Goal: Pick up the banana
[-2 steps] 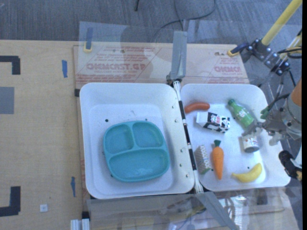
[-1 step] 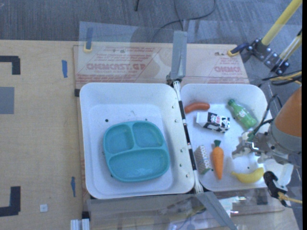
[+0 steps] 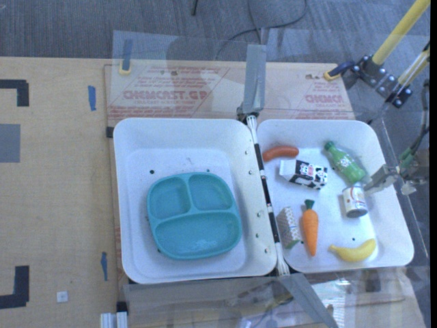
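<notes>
banana (image 3: 354, 251) in right bin's (image 3: 396, 142) near corner

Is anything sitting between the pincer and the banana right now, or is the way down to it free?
Nothing visible blocks it. The pincer sits at the right bin's right edge, beside the small can. The banana lies below in the near right corner, with bare bin floor between. The can is the closest thing to that line, and the carrot lies well left.

the end effector (image 3: 403, 176) at the right edge is cut off and blurred. the label on the small can (image 3: 354, 201) is too small to read, as is the milk carton's (image 3: 303, 173) print.
</notes>
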You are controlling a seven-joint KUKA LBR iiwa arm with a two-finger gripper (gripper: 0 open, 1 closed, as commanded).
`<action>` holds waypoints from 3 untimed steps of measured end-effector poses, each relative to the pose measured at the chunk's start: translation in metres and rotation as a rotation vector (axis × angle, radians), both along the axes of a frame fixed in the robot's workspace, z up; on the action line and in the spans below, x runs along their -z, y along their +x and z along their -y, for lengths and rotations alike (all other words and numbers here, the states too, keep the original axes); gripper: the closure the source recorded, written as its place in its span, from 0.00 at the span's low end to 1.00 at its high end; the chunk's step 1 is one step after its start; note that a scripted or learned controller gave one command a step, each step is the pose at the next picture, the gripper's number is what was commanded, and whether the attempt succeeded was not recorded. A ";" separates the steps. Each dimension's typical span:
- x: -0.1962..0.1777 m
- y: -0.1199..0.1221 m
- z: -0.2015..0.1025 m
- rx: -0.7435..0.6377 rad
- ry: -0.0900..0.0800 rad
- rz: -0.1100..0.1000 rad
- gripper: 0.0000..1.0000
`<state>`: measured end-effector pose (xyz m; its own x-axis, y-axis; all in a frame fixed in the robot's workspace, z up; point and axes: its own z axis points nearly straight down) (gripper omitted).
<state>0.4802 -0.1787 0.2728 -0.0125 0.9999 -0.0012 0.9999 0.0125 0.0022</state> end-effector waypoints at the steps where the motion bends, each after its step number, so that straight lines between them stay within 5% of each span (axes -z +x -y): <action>1: 0.115 -0.001 -0.055 -0.120 0.001 -0.002 0.00; 2: 0.095 0.000 -0.010 -0.457 -0.002 0.001 0.00; 3: 0.160 -0.001 -0.022 -0.419 0.001 -0.002 0.00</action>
